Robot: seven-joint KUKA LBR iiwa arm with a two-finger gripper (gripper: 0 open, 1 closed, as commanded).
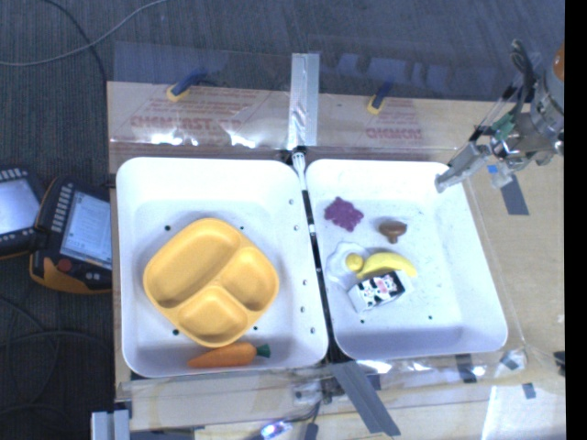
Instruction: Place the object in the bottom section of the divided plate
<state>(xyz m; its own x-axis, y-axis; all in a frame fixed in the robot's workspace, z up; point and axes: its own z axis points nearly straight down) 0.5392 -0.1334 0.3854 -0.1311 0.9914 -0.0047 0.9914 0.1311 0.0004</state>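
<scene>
Left white bin (133,209): yellow plastic divided plate (211,280) sits about centre, rotated so its three sections face diagonally. The small section at the plate's 6 o'clock (214,319) looks like the target; nothing in it yet. An orange toy carrot with a green tip (223,357) lies flat along the bin's front wall, at 6 o'clock from the plate, just beside its rim, not on it.

Right white bin (459,328): a small cluster near centre-left. Purple bumpy grape-like toy (343,213) at the cluster's 11 o'clock, brown mushroom-shaped piece (393,230) at 2 o'clock, both apart from the rest. Yellow toy banana (385,264) lies on or against a white fried-egg toy (346,260) and touches the black-and-white patterned carton (378,290) at 6 o'clock. The task doesn't name which object; my guess is one from this bin, since that is the side I reach from. The banana pile is crowded, so the grapes or mushroom look easier to pinch cleanly.

My gripper (444,181) hangs at the right bin's 1 o'clock corner, over the rim, well apart from every toy. It carries nothing. Finger spacing: can't tell, they read as one grey wedge from this angle. I judge this as a parked or approach pose, so the pick is not yet done and the plate trip across the divider (310,246) lies ahead.
</scene>
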